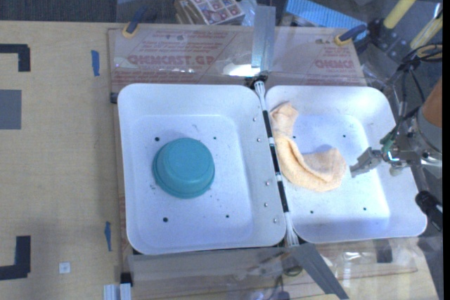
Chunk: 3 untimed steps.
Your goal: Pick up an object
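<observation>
a: where does the cloth (304,159) lie?

b: in the right bin (365,218), along its left wall, a pale orange strip curving from the far left corner toward the middle. the teal bowl (184,166) sits upside down in the middle of the left bin (140,116).

a: and the gripper (371,159)?

b: low over the right bin's right side, just beside the cloth's near end. its fingers look parted, nothing between them, though they are small and dim.

a: how will the cloth handle?

b: soft, light and limp, i judge. it will sag and drape, not slip. pinch the thick folded end nearest the gripper, pressing down so the fingers gather a ridge.
</observation>
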### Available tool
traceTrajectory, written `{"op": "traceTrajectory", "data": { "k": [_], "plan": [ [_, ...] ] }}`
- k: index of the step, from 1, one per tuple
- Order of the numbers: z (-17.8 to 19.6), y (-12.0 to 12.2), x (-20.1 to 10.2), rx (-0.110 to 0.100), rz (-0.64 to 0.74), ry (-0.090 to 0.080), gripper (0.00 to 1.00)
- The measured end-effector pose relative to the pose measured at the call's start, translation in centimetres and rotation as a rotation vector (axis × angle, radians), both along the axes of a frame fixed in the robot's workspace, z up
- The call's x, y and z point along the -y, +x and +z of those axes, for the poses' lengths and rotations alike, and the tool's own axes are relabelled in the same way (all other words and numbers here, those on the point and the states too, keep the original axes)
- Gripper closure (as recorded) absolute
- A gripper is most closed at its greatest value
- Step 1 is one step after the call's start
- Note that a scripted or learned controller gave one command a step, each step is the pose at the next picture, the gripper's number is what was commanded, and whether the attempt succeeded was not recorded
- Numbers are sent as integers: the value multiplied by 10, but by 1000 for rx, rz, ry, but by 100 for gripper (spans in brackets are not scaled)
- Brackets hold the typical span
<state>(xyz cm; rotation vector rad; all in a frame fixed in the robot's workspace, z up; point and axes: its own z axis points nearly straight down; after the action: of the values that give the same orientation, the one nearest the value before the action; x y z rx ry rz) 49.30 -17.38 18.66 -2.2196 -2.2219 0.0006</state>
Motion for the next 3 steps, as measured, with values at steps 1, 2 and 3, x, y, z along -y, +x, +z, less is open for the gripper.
{"op": "traceTrajectory", "data": {
  "k": [1,2,3],
  "plan": [
    [-21,37,-33,2,-258,-1,0],
    [-96,78,-77,13,-217,-2,0],
    [-81,99,-41,3,-96,-2,0]
  ]
}}
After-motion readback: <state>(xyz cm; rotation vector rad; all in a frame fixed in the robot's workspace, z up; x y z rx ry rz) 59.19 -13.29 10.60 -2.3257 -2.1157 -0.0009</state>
